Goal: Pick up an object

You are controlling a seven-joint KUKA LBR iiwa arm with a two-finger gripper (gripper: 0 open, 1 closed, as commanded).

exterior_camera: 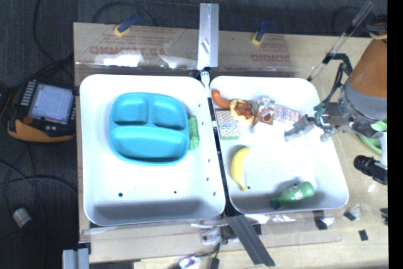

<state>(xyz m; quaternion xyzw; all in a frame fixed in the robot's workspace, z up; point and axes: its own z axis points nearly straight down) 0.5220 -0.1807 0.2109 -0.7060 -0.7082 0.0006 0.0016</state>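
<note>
You have two white bins (94, 154), one blue plate (150, 126), one banana (239, 166), one green bottle (294, 193) and one carrot (218, 97).

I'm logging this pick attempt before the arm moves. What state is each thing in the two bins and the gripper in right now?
Blue three-compartment plastic plate: lying flat in left white bin, nothing on it.
Small green item: against the plate's right edge.
Yellow banana: lying in right white bin, untouched.
Green bottle: on its side near the front wall.
Packet cluster: piled near the back.
Gripper: over the right bin, holding nothing visible.
</note>
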